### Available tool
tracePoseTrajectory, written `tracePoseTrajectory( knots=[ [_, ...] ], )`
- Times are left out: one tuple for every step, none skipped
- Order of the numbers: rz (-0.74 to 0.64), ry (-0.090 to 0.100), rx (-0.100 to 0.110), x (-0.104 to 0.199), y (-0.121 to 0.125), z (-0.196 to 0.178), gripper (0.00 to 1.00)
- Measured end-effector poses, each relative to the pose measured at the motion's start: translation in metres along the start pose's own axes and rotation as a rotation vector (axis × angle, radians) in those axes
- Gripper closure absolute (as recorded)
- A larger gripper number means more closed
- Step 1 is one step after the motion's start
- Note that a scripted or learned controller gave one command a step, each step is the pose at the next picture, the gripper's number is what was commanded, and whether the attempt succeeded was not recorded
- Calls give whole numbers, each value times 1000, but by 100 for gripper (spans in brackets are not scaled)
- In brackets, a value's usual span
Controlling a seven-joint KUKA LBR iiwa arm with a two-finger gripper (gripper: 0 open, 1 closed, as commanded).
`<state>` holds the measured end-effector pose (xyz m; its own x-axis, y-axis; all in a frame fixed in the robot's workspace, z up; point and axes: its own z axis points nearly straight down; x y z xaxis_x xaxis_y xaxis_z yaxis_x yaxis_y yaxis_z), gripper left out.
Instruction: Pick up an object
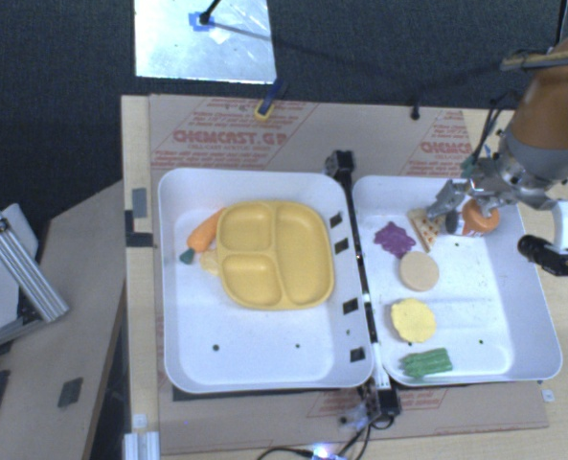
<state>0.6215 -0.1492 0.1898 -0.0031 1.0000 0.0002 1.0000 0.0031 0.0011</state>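
My gripper (pixel 451 209) hangs low over the far part of the right bin (pixel 523 305), coming in from the right. It is just above a tan cracker-like piece (pixel 420 228), and an orange round object (pixel 483 219) lies right beside it on the right. In the same bin, nearer the front, lie a purple piece (pixel 394 238), a tan disc (pixel 420 272), a yellow round piece (pixel 413 320) and a green piece (pixel 426 361).
The left bin (pixel 183 333) holds a yellow divided plate (pixel 269 254), with a carrot (pixel 203 231) at the plate's left edge. A black divider (pixel 355 257) runs between the bins. A shiny sheet (pixel 205 27) lies beyond the bench.
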Motion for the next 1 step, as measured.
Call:
tracePoseTrajectory(
  knots=[
    [0,0,2,7,-2,60,0]
  ],
)
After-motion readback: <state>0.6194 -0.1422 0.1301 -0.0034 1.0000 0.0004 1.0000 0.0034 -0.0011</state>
